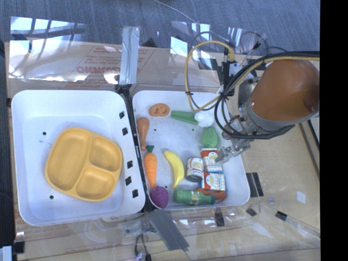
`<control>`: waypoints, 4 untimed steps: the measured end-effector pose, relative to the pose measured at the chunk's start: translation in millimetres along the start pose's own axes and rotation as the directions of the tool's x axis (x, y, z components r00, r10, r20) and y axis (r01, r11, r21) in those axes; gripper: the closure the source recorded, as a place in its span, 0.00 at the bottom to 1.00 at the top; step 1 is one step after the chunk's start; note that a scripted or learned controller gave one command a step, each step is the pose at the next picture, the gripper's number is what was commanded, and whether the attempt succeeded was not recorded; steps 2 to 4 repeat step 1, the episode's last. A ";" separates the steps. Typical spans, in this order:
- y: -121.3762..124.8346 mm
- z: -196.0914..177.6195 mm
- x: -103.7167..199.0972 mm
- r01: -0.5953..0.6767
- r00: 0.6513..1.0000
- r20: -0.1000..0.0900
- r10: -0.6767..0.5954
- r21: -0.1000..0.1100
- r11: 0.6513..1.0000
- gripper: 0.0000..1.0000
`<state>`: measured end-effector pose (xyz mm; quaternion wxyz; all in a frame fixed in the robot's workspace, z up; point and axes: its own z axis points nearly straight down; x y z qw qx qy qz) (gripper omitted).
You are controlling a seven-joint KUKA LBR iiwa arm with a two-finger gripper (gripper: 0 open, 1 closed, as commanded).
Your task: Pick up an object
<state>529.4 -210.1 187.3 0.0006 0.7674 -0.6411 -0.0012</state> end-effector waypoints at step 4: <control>-31.2 43.1 -52.6 0.146 0.989 0.004 -0.146 -0.001 0.989 1.00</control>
